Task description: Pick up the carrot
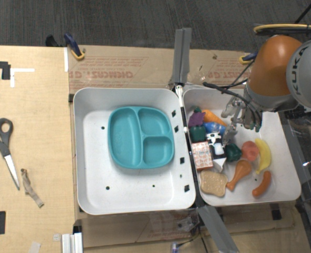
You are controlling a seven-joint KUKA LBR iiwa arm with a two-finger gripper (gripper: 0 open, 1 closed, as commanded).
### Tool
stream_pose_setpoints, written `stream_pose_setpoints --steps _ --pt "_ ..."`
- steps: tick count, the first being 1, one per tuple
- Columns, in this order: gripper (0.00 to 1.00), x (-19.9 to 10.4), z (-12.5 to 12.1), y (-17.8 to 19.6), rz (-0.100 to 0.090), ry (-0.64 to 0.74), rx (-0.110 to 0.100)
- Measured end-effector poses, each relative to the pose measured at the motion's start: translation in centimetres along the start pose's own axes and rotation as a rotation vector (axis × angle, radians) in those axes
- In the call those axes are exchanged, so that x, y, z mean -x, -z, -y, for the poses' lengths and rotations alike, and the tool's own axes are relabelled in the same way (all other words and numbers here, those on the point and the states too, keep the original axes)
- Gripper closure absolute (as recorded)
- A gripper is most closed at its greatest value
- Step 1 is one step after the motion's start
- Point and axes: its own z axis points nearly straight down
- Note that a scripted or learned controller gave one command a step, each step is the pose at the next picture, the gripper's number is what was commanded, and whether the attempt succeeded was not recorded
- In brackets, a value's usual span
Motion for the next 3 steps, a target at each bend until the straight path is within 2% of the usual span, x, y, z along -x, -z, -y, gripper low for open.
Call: stream_pose_setpoints --steps 1,2,3 --pt "0.00 -0.1 0.3 -0.1 -0.002 -0.033 0.002" --pt "0.00 1.5 -0.5 -0.1 0.000 0.031 0.004" --pt "0.00 0.9 -0.1 0.0 0.000 -0.063 0.003"
